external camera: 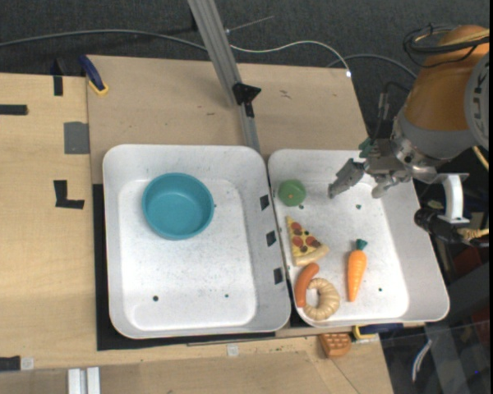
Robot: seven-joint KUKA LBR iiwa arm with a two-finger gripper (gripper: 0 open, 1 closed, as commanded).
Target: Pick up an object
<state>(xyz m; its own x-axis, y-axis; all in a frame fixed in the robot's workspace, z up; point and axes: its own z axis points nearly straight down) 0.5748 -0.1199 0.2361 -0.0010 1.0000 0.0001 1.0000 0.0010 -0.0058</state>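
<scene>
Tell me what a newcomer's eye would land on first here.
Probably the blue bowl, alone in the left bin. Next, the toy food in the right bin: an orange carrot, a pizza slice, a green round piece. The open gripper hangs above that bin's far right part.

From my remote station, the right bin (411, 294) holds five toy foods: a small round green piece (292, 191) lies flat at its ten o'clock corner, and just toward six o'clock from that a pizza slice (302, 240) rests flat, crust toward six. At the bin's six o'clock end, a hot dog (305, 284) curves against a pale doughnut (322, 298), touching it, while at three o'clock of them a carrot (356, 272) lies flat with its green top toward twelve. In the left bin (123, 286), I see a teal bowl (177, 206) sitting upright toward eleven o'clock.
</scene>
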